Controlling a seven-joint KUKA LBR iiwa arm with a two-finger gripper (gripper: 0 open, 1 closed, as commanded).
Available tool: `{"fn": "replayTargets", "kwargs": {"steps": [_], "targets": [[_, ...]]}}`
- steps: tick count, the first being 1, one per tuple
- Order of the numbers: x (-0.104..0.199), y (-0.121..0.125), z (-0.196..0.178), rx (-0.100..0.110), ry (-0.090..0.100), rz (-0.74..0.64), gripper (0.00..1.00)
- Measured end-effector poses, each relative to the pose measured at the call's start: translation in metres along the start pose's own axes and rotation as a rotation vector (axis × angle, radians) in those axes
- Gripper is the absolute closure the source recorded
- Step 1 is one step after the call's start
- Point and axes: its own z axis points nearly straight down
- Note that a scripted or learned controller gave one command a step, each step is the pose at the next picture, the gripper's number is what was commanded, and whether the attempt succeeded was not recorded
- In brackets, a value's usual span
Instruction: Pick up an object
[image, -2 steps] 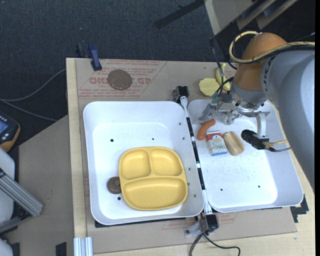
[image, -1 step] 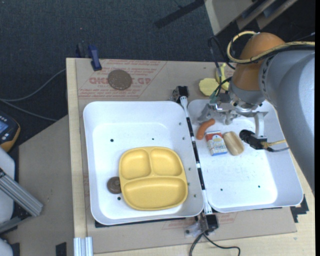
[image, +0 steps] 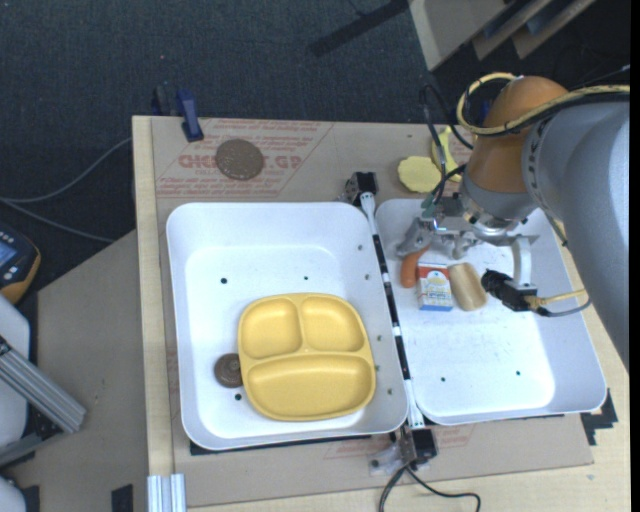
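Note:
In the right bin (image: 495, 365) three small things lie close together near the far left corner: an orange piece (image: 408, 268), a small white and blue box (image: 434, 288) and a tan roll-shaped piece (image: 466, 285). My gripper (image: 462, 243) hangs right over the far side of this cluster, with the grey arm and its orange band behind it. The arm's body hides what lies directly under the gripper. In the left bin (image: 185, 245) a yellow divided plate (image: 300, 355) lies with a brown disc (image: 228, 370) at its left edge.
A yellow lump (image: 420, 173) rests on the cardboard just beyond the right bin. A round brown disc (image: 239, 158) and a blue clip (image: 187, 115) sit at the bench's far left. Cables run along the seam between the bins.

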Motion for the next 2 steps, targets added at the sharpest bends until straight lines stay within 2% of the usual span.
{"fn": "replayTargets", "kwargs": {"steps": [1,2], "targets": [[-0.002,-0.005,0.0,-0.001,0.0,-0.001,0.0],[-0.002,-0.004,-0.011,-0.004,0.0,-0.001,1.0]]}}
